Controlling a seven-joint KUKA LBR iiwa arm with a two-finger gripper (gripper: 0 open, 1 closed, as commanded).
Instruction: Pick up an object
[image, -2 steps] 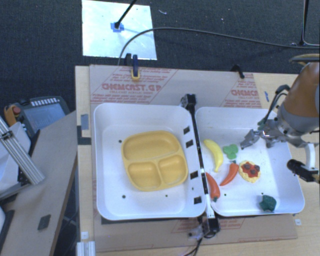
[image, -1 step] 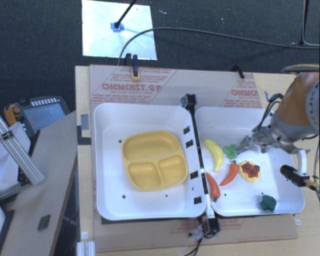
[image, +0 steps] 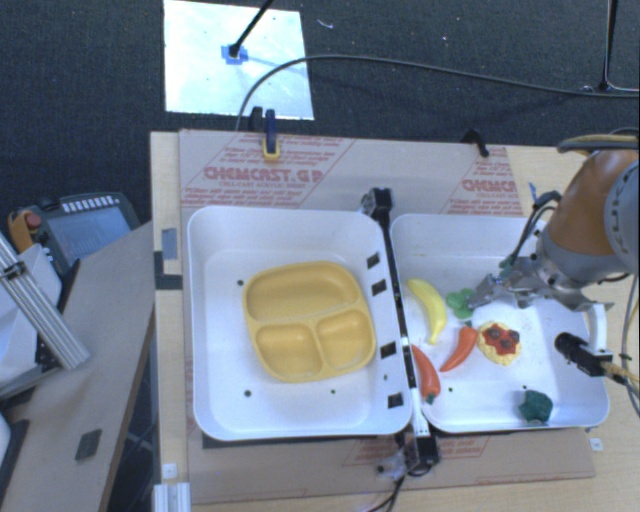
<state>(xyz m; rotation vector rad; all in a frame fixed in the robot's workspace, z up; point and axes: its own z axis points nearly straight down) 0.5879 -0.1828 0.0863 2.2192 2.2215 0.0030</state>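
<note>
In the right bin (image: 455, 240) lie several toy foods. A yellow banana (image: 433, 308) sits near the divider, with a small green piece (image: 460, 301) just to its right. An orange carrot (image: 460, 348) and a red-orange pepper (image: 428, 375) lie below them. A round yellow pizza toy with red dots (image: 499, 341) sits mid-bin, and a dark green broccoli (image: 535, 404) lies in the near right corner. My gripper (image: 490, 291) reaches in from the right, low over the bin, just right of the green piece and above the pizza toy. I see nothing held in it.
The left bin (image: 215, 300) holds a yellow three-compartment tray (image: 305, 320). A black clip strip (image: 392, 300) runs along the divider between the bins. The grey arm with its orange band (image: 590, 215) overhangs the right bin's far right side, with a black part (image: 578, 353) below it.
</note>
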